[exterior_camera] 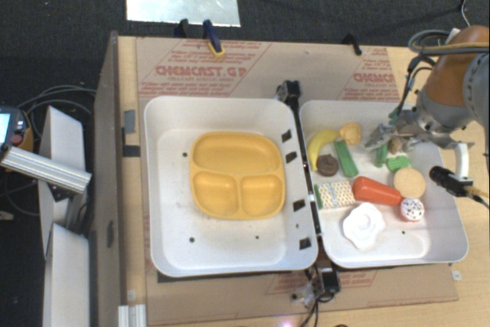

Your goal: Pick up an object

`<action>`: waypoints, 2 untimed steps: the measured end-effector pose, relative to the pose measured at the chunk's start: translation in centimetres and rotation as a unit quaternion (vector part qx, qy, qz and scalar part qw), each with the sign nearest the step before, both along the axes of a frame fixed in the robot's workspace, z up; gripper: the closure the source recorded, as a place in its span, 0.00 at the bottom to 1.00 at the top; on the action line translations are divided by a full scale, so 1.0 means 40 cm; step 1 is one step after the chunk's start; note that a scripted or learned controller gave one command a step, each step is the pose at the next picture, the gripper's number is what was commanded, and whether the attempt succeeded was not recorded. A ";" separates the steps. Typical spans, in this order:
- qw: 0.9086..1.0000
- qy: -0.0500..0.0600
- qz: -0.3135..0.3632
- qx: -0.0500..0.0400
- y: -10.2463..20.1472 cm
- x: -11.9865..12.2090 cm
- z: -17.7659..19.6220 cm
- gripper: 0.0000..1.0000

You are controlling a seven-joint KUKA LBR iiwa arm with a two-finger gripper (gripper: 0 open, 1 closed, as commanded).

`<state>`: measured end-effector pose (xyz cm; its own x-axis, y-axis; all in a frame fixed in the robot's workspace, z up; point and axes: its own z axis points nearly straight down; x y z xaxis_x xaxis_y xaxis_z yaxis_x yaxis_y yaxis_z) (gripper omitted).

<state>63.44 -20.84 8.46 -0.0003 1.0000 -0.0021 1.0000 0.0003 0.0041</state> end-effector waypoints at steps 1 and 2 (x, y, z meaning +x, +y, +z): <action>1.000 -0.001 0.001 0.000 0.004 0.002 0.031 1.00; 1.000 -0.002 0.004 0.000 0.113 0.064 0.184 1.00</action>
